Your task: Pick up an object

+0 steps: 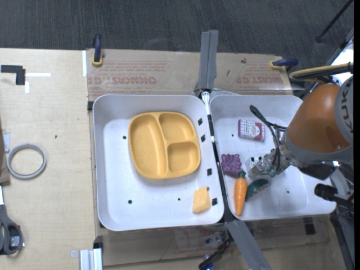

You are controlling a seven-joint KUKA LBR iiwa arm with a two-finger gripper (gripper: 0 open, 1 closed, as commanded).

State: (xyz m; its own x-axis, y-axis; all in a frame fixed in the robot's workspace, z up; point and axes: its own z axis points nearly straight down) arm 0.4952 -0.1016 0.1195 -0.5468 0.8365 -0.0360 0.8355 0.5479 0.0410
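At the near edge of the right-hand white bin (292, 204), an orange plastic carrot with a dark green top (240, 194) lies lengthwise, tip toward the camera, close to the divider between the two bins. Its green leaves sit right under the gripper (263, 167), which hangs low over that end of the carrot. How wide the claw stands, and whether it has hold of anything, I cannot tell; cables and the wrist hide it.

Just beyond the carrot, a purple bunch of toy grapes (231, 164) rests near the divider, and farther back a small pink-and-white packet (251, 129) lies flat. In the left bin (107, 167) a yellow wedge of toy cheese (202, 200) sits near the front, with a yellow three-compartment plastic plate (164, 144) behind it.

The carrot looks the likeliest target. A sound grasp would close across its narrow width near the thicker upper body, not on the soft leaves, keeping clear of the grapes just beside it, then lift straight up.
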